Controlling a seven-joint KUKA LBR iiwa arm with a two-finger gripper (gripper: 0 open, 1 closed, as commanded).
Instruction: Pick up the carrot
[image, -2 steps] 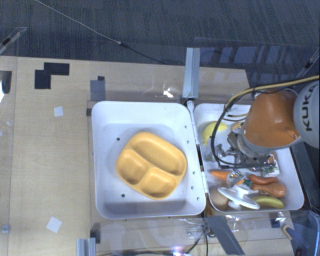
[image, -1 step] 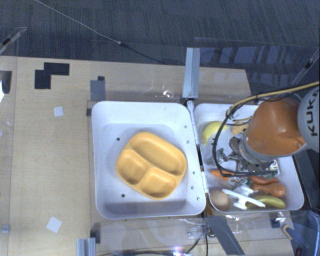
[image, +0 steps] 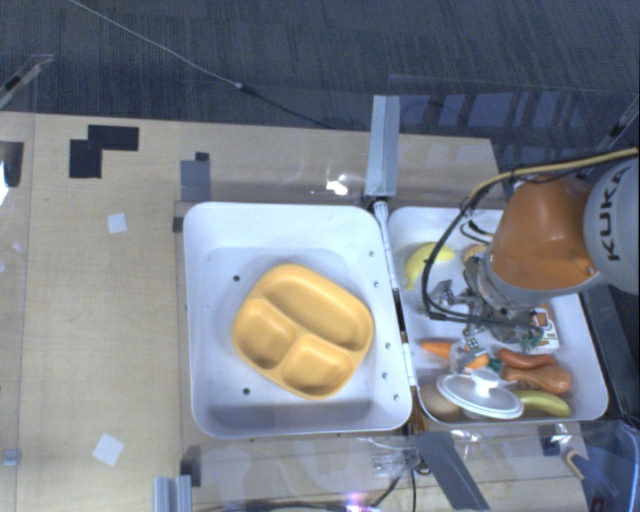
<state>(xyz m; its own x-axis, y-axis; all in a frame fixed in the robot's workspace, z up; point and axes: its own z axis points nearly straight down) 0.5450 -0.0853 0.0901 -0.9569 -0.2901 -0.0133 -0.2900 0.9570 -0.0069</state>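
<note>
Desk (image: 90, 330) carries two white bins. Left bin (image: 215, 400) holds a yellow tray (image: 302, 328). Right bin (image: 592, 385) is crowded; arm (image: 545, 240) hangs over its middle, jaws (image: 478, 345) low among the items, width hidden, cannot tell. Carrot (image: 437, 350) lies left of the jaws, beside the bin's left wall, apart from them. Near it: white lid (image: 482, 393), chicken leg (image: 540, 378), banana (image: 545, 403), lemon (image: 425, 262). Risk: clutter is tight, so jaws may catch the lid or leg, or shove the carrot against the wall.

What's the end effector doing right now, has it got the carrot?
End effector: over the right bin by the carrot; open or closed cannot be told, no hold on the carrot visible.
</note>
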